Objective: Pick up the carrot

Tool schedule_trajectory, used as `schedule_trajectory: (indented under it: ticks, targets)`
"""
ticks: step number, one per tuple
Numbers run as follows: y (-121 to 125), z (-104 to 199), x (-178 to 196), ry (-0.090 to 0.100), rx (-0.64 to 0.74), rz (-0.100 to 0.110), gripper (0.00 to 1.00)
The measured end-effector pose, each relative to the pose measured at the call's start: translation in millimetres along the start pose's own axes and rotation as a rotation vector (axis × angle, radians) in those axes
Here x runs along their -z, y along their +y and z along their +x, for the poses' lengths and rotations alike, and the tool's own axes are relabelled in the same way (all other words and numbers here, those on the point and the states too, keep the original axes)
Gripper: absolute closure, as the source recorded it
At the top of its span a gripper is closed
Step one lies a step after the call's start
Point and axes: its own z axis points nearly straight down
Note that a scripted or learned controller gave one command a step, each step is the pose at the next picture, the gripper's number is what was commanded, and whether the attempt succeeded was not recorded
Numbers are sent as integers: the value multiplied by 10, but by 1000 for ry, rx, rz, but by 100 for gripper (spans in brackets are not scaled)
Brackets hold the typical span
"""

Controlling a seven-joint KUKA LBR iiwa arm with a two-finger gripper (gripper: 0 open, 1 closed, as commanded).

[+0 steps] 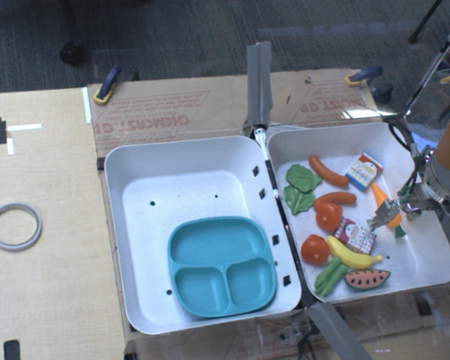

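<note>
In the right bin (435, 262), the claw (385, 217) is sitting over the carrot's (380, 197) lower end, presumably aligning to grasp; its opening cannot be told. Carrot lying beside the sausages (329, 171).

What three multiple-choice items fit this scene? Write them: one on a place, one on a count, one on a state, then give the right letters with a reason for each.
1. Where does the carrot lie?
A. in the left bin
B. on the bench outside the bins
C. in the right bin

2. How many compartments does the teal plate have?
A. two
B. three
C. five

3. How does the teal plate lie?
A. right side up
B. upside down
C. standing on its edge

Key:
1. C, since the carrot lies among the toy foods in the right bin, next to the hand.
2. B, since one wide section sits above two smaller ones.
3. A, since its hollow sections face the camera.
</note>
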Motion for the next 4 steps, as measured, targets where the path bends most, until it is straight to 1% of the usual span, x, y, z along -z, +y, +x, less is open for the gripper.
schedule_trajectory:
  ticks: [1,2,3,4]
  targets:
    - [6,-5,84,0,-3,-1,100]
    - [630,122,1161,-2,46,0,100]
    - [622,597,1129,-1,381,0,100]
    - [-324,209,1051,-1,344,1,100]
